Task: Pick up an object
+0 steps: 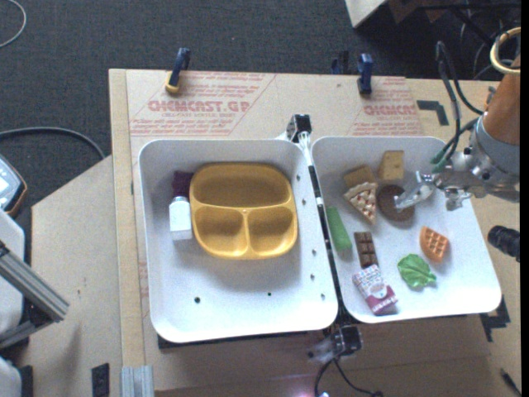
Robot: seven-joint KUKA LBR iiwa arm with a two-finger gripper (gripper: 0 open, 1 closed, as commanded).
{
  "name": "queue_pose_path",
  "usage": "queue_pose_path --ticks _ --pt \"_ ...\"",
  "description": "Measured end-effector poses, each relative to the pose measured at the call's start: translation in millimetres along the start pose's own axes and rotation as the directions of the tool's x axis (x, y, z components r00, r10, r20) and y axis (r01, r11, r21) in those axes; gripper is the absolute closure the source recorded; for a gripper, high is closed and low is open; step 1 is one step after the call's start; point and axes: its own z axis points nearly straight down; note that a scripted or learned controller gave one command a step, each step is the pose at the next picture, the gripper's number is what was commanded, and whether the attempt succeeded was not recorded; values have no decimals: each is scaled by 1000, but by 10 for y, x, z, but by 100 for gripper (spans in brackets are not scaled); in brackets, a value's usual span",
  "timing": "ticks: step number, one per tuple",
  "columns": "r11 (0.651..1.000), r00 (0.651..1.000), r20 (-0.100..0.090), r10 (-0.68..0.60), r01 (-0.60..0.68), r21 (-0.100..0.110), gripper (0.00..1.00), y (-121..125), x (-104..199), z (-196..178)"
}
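Note:
The right bin (483,279) holds several toy foods: a chocolate donut (393,205), a pizza slice (362,199), two bread pieces (391,165), an orange waffle (434,243), a green leaf (415,270), a chocolate bar (365,249), a green pod (337,228) and a pink carton (374,289). My gripper (435,192) hangs over the bin's upper right part, just right of the donut. It is open. The left fingertip (416,193) overlaps the donut's right edge, and nothing sits between the fingers.
The left bin (165,304) carries a yellow divided plate (243,209), a small white bottle (180,217) and a dark purple item (182,180) beside it. Clamps (177,69) hold the board at the back. Cables run at the right.

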Motion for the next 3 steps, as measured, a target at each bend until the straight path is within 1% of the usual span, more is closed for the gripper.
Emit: queue_pose_path --ticks 1,2,3 --pt "1000 1000 2 -2 2 -11 0 20 0 -50" --pt "1000 1000 1 -1 1 -4 0 36 -31 580" --pt "1000 1000 -1 -2 2 -4 0 -32 60 1100"
